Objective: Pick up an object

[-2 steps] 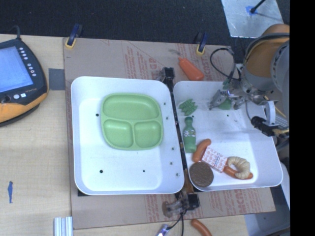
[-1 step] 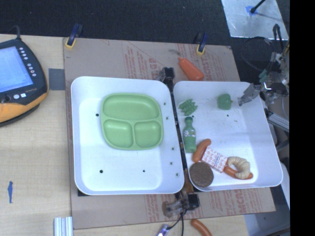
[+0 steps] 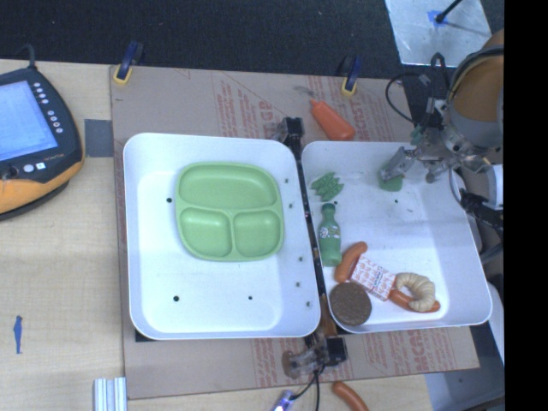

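Camera view, lower right: a brown disc (image 3: 350,304), croissant (image 3: 416,289) and sausage (image 3: 349,261) lie in the right bin (image 3: 445,238). Farther up, the gripper (image 3: 396,171) hangs over that bin's upper edge, apparently closed on a small green object (image 3: 391,181), though blur leaves this uncertain.

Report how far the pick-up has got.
Done: the gripper has reached into the right bin, near its top edge, with a small green piece at its tip. Whether it's gripped is unclear. Left: lifting something; the green bottle and croissant lie in the bin.
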`<act>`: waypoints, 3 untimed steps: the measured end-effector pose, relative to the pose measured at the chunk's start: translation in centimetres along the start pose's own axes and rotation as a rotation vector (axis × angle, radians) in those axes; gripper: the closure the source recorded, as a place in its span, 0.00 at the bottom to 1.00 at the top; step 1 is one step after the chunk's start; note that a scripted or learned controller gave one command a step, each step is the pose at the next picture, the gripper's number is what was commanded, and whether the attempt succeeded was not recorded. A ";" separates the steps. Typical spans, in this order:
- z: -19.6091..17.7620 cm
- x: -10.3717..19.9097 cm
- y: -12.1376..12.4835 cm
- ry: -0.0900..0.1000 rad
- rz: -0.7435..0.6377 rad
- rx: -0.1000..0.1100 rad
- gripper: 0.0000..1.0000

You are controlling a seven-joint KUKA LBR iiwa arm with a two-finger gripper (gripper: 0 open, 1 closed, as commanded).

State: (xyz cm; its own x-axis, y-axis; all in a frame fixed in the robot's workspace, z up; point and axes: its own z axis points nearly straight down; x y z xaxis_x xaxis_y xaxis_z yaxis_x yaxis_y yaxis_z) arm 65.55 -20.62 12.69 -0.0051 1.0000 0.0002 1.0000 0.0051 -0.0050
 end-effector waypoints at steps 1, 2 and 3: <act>3.5 2.9 0.1 0.000 0.000 -0.001 0.00; -3.2 7.4 -9.5 -0.001 0.001 -0.002 0.00; 3.5 0.8 -3.9 -0.001 0.003 -0.002 0.00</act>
State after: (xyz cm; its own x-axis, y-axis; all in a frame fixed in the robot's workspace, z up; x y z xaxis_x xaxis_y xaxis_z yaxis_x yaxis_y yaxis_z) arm 61.61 -19.82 9.18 -0.0017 1.0000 -0.0011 1.0000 0.0017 -0.0031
